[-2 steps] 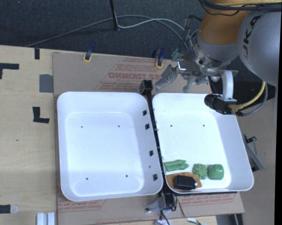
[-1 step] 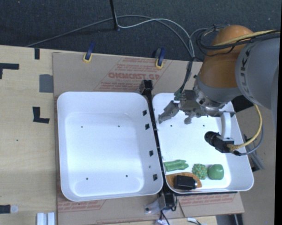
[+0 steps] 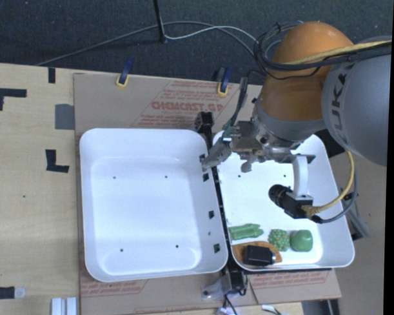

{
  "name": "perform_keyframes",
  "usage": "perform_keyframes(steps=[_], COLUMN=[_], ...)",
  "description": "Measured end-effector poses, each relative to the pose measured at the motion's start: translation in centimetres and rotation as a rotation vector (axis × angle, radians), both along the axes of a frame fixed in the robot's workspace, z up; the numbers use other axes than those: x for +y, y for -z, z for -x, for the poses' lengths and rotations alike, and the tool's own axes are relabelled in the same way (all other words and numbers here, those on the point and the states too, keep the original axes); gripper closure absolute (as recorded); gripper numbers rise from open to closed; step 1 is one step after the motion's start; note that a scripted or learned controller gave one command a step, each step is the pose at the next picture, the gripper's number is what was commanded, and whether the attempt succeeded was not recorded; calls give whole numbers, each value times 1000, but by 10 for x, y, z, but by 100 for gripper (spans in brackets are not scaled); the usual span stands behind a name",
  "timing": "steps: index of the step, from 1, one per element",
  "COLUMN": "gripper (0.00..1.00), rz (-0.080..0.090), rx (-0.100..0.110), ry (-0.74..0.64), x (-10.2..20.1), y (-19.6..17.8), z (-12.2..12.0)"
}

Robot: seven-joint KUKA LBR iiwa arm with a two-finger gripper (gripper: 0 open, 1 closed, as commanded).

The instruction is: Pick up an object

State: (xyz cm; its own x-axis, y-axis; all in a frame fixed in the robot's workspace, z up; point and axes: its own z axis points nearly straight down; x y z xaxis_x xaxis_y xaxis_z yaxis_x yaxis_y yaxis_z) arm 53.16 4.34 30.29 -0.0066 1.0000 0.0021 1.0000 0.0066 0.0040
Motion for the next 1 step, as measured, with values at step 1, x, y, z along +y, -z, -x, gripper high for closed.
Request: perform_keyframes(steps=[1], gripper=[0], rz=[1], rx=[-1], ry=[4], x=[22], y=[-56], z=[-40])
